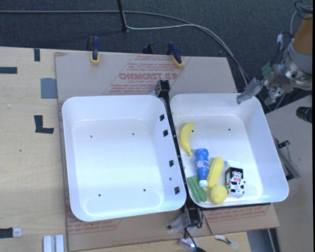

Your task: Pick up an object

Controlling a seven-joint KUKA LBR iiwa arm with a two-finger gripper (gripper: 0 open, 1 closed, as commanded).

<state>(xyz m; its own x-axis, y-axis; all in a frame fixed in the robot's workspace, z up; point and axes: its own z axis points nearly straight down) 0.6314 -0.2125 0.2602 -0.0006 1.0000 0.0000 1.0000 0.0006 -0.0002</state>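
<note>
The right bin holds several small objects in its near left part. A yellow banana lies by the divider, with a blue bottle just below it. A yellow corn cob, a yellow lemon, a green vegetable and a black-and-white toy crowd the front corner. My gripper hangs over the bin's far right corner, well away from all of them, with nothing seen in it.
The left bin sits beside the right one, with black clips along the shared wall. Both bins rest on a cardboard sheet held by two yellow-blue clamps. A cable runs across the dark floor behind.
</note>
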